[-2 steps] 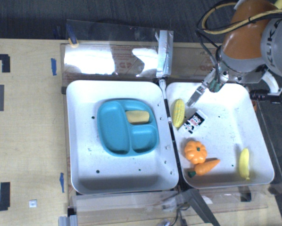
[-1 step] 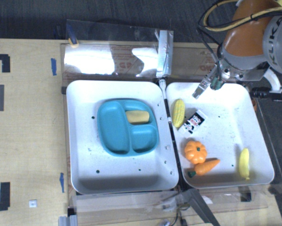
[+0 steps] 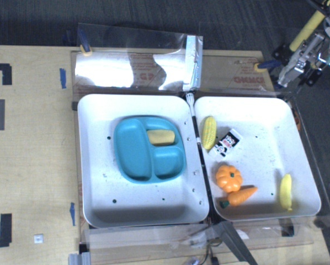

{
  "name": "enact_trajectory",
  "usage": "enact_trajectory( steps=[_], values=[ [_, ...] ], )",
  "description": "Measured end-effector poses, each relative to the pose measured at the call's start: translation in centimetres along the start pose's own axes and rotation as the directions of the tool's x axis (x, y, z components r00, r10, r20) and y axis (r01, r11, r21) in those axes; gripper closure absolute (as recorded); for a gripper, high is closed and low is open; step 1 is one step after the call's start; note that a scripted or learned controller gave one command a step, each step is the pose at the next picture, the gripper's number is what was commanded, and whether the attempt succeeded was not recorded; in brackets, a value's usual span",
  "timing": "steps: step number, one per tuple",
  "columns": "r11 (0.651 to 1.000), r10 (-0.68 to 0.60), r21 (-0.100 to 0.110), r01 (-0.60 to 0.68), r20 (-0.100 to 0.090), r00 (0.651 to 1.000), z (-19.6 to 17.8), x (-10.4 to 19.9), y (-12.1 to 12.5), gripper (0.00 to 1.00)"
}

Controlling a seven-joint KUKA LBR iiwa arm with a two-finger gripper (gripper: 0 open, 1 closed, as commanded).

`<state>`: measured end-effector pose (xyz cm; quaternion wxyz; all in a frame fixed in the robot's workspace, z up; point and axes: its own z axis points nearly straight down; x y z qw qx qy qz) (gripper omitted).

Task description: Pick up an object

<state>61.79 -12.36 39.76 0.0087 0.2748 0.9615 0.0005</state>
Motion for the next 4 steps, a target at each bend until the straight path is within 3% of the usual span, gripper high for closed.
enact_trajectory(
  steps=[1,2,3,4],
  values=[
    [0.998,-0.061,0.004,0.061,-0.016,0.998,7.2,3.5,-1.8,1.0],
    [0.998,-0.061,0.0,0.061,-0.006,0.998,5.9,3.3,-1.7,1.0],
    [0.816,-0.578,-0.002,0.578,-0.004,0.816,0.0,1.5,-4.5,1.0],
    [0.785,-0.619,-0.003,0.619,-0.005,0.785,-4.1,-1.8,-4.5,1.0]
  ],
)
